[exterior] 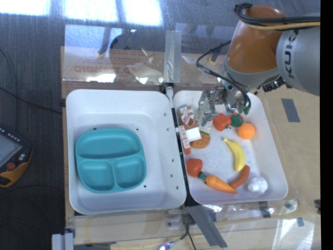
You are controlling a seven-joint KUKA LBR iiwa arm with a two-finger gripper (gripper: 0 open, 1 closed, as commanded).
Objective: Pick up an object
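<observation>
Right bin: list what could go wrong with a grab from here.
1. The gripper hangs over a tight cluster: the red pepper, the orange and the small cartons lie close, so it may nudge neighbours or catch two.
2. The cluster sits near the right bin wall's upper end, so the fingers may strike the rim.

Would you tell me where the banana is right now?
The banana lies in the right bin, just below the orange and above the sausage.
</observation>
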